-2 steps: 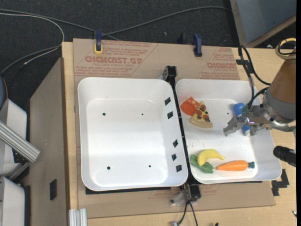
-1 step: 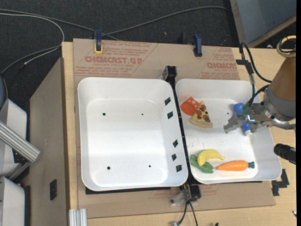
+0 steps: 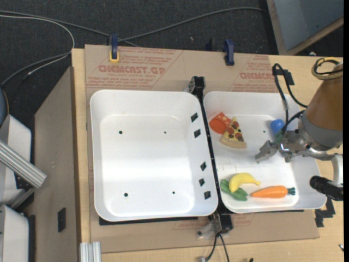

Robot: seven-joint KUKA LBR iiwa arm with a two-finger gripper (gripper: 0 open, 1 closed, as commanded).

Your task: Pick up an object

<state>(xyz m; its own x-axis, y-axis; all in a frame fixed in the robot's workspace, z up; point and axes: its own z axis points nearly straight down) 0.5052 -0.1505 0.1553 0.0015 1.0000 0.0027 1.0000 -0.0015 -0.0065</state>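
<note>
hovering low in the right bin (image 3: 305, 201), the claw (image 3: 265, 152) held nothing, its fingers slightly spread. a pizza slice (image 3: 233, 136) and a red piece (image 3: 218, 123) lay just left of it, a banana (image 3: 242, 180) and carrot (image 3: 269, 191) nearer the front. the arm partly hid a blue ball (image 3: 277, 125).

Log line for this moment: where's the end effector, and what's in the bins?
end effector: over right bin, nothing seen held | items: pizza slice, red piece, blue ball, banana, carrot | left bin
</note>
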